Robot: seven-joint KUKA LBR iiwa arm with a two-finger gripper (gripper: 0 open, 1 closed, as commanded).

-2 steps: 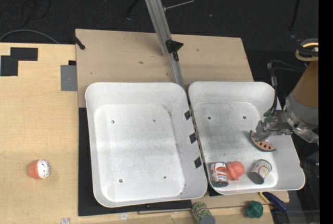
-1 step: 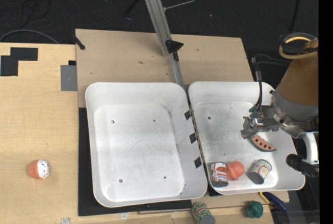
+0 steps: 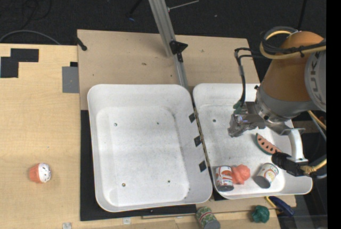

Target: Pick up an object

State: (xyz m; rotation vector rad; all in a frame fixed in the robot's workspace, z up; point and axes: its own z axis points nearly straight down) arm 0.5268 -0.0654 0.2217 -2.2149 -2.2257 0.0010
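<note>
My gripper [image 3: 238, 125] hangs over the middle of the right bin [image 3: 213, 96], reaching in from the right; its fingers are too small and dark to read. Along that bin's front edge lie a red-and-white can [image 3: 224, 177], a pinkish-red lump [image 3: 241, 173] touching it, and a small tin [image 3: 266, 174] on its side. A watermelon-slice toy [image 3: 265, 144] lies just right of the gripper. Nothing shows between the fingers.
The left bin [image 3: 101, 100] sits beside the right one, joined by black clips. A metal rail [image 3: 160, 7] slants up from the bins' back. A small orange-white ball [image 3: 40, 173] lies far left on the bench. A green object [image 3: 260, 214] and a can [image 3: 205, 217] lie in front of the bins.
</note>
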